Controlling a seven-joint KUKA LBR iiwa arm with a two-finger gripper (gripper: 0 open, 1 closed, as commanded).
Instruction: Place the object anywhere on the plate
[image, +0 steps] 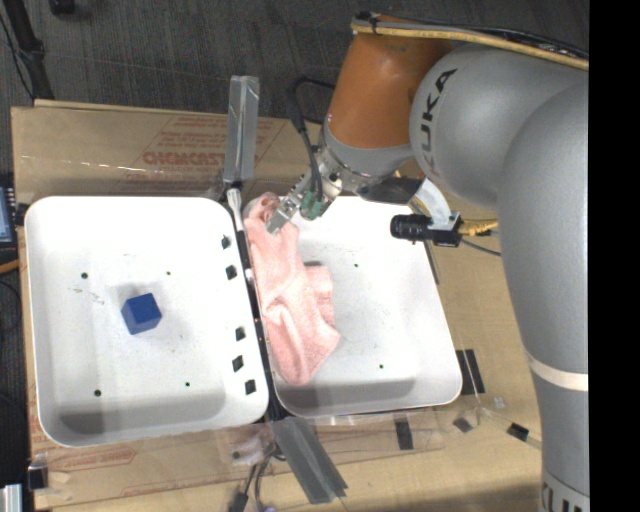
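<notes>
A pink cloth (292, 300) lies stretched along the left side of the right bin (400, 330), from the bin's far left corner down toward its front. My gripper (298, 210) hangs over the far left corner of that bin, right at the cloth's upper end, which looks bunched and slightly raised beside it. The arm's orange band (375, 95) and grey wrist rise behind it. A small blue cube (142, 312) sits alone in the left bin (80, 400), left of its middle.
A divider with black clips (240, 300) runs between the two bins. A black cable fitting (425, 230) sticks out over the right bin's far right edge. Cardboard (120, 140) lies under and behind the bins.
</notes>
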